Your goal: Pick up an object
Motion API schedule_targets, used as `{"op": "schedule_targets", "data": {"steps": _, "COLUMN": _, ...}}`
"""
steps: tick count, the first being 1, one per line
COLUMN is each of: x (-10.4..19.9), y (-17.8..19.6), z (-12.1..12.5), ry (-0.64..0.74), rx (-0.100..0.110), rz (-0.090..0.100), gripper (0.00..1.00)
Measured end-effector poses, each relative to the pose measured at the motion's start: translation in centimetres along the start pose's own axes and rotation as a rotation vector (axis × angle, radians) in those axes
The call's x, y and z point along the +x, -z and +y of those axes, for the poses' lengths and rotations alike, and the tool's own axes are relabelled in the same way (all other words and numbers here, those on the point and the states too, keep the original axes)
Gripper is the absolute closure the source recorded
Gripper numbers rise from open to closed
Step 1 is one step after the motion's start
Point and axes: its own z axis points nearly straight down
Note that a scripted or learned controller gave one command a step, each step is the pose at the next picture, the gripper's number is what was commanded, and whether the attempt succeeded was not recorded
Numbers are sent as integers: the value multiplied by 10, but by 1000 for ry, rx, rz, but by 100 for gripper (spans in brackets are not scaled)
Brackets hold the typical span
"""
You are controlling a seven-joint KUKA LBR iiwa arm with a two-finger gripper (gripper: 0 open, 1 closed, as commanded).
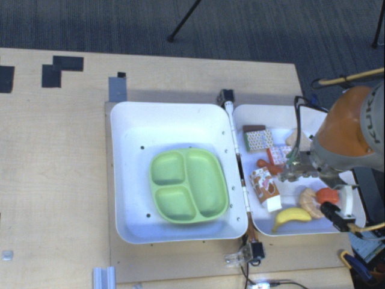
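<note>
Banana (292, 216): smooth curved yellow, right bin (301, 230), near hand (293, 172).

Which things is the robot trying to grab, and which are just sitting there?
For the job: gripper, and the things it could pick in the right bin: banana, green box, snack packet, pastry.

Just lying about: green tray, left bin, bench.
</note>
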Motion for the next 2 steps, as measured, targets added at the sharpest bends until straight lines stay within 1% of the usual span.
{"op": "schedule_targets", "data": {"steps": 1, "x": -79, "y": -26, "z": 7, "ry": 1, "rx": 20, "rz": 2, "gripper": 100}}
{"op": "schedule_targets", "data": {"steps": 2, "x": -86, "y": -29, "z": 81, "ry": 5, "rx": 20, "rz": 4, "gripper": 100}}
